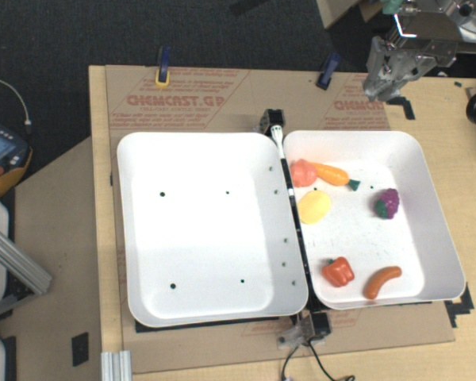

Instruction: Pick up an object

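Note:
The right bin [428, 213] holds several toy foods: a pink piece [302, 173] beside an orange carrot [332, 174], a yellow lemon [314, 206], a purple grape bunch [387, 203], a red pepper [339, 271] and a brown sausage [381, 282]. My gripper [385, 76] hangs high over the cardboard behind the right bin's far edge, well above the objects, with nothing seen between its fingers.
The left bin [198, 228] sits beside the right one on a cardboard sheet [111, 213]. Blue clamps [163, 64] [328, 70] hold the cardboard's far edge. A black bracket [271, 121] sits between the bins at the back.

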Motion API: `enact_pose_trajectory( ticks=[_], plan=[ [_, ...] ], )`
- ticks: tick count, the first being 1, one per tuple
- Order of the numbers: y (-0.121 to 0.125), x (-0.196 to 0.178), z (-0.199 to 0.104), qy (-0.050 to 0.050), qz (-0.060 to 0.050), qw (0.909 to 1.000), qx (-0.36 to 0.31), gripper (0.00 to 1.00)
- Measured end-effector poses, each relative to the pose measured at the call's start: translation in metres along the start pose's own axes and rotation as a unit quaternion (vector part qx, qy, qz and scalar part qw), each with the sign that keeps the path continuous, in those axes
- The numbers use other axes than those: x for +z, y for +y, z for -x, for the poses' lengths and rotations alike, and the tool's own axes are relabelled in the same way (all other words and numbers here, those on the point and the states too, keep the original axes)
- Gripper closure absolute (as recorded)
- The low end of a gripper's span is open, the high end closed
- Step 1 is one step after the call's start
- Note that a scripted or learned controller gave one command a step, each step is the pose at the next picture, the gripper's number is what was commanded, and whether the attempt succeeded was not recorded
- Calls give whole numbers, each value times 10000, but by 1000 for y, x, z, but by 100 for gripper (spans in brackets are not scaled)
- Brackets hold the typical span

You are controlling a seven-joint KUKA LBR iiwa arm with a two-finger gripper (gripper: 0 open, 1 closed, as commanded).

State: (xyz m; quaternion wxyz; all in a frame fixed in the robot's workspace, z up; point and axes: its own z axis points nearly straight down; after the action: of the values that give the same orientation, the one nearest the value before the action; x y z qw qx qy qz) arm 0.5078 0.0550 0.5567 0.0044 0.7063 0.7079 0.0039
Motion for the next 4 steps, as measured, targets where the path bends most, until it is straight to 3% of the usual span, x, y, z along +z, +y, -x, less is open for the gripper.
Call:
enact_pose_trajectory(
  ticks=[4],
  plan=[
    [3,-42,-2,-4,75,10000,-11,100]
  ],
)
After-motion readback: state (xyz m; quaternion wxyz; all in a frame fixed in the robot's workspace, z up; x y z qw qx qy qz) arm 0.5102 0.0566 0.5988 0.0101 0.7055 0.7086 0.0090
